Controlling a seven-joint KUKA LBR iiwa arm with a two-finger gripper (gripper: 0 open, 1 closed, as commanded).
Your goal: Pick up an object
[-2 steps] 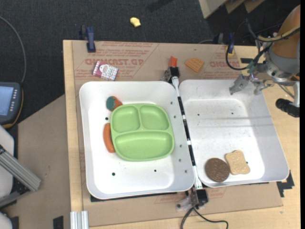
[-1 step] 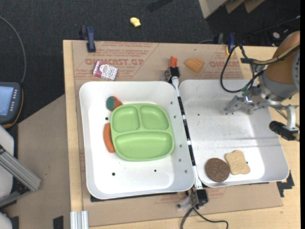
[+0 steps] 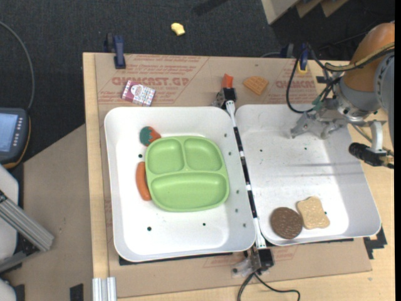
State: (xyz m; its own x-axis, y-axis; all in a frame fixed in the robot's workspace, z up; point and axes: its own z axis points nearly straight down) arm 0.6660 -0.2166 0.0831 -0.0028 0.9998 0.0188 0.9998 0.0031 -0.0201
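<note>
Jaws [image 3: 311,125] hover seemingly empty near right bin [image 3: 351,168] rim.

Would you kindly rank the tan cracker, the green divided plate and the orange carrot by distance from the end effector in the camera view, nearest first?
Measured from the end effector, over the right bin's far side:
1. Tan cracker, at the right bin's near edge, beside the brown cookie.
2. Green divided plate, in the middle of the left bin.
3. Orange carrot, against the plate's left rim.
</note>
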